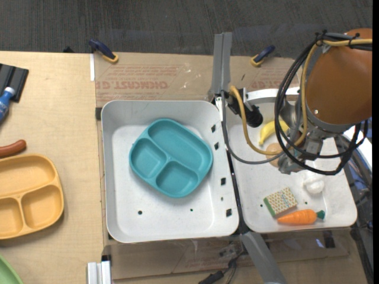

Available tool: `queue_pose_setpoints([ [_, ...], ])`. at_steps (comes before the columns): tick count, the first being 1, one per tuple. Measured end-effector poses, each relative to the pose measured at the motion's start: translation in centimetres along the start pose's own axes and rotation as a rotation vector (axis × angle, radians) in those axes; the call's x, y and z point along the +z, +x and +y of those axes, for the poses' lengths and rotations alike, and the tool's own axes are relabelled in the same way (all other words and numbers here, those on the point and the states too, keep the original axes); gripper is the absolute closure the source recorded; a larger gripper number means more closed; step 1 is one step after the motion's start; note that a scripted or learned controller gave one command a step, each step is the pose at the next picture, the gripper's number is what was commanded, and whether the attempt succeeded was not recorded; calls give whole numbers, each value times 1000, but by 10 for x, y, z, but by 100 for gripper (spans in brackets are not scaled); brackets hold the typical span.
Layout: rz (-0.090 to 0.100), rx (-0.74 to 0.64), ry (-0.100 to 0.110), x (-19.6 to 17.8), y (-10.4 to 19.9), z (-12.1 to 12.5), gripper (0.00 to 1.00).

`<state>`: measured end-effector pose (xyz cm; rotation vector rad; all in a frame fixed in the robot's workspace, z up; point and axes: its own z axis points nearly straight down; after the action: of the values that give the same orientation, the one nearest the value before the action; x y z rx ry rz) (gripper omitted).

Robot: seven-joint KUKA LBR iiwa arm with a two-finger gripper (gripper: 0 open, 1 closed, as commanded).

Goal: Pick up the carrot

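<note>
Fingers (288, 165) sit hidden under cables; whether they're open can't be told. Carrot (299, 217) lies at five o'clock in the right bin (349, 215), touching a cracker box (280, 202); descending off-centre might nudge both away.

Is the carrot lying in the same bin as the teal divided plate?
No, the carrot lies in the right bin, while the teal plate sits in the left bin.

- The counter (53, 99) is pale wood.
- Two white bins lie on it, the left bin (118, 176) touching the right bin (340, 209).
- Left of the left bin: an orange divided tray (26, 197), a sausage (12, 148).
</note>
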<state>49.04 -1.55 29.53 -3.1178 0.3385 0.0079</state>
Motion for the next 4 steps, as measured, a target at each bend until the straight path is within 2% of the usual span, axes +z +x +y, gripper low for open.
queue_pose_setpoints([
  [1,3,-14,0,4,11,59,100],
  [2,6,-15,2,6,38,121,100],
  [3,7,16,3,7,81,192,100],
  [4,7,12,4,-5,85,163,100],
])
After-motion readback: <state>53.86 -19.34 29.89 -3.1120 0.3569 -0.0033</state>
